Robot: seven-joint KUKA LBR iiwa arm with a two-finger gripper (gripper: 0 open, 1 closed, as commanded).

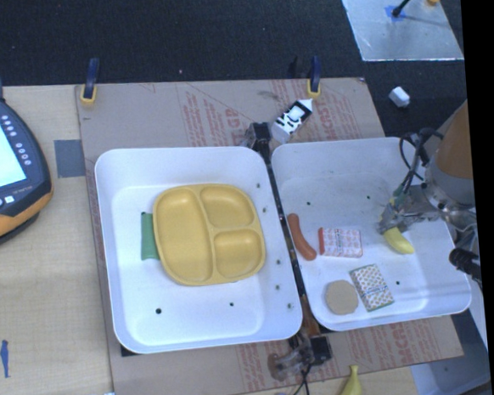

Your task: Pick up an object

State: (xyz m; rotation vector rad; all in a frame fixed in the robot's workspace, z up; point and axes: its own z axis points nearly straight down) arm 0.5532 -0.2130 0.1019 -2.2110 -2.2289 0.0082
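Look to the right bin [363, 162]: your gripper [396, 221] sits low at its right side, fingertips right at the top of a small yellow banana-shaped piece [398, 241], which lies on the bin floor just nearer than the tips. You cannot tell from this angle how the gripper is set, nor whether it touches the piece. Left of that piece lie a red-and-white packet [341, 241] and a sausage [301, 237]; nearer you, a tan disc [342, 297] and a patterned box [371, 286]. The left bin [137, 316] holds a yellow divided tray [207, 233].
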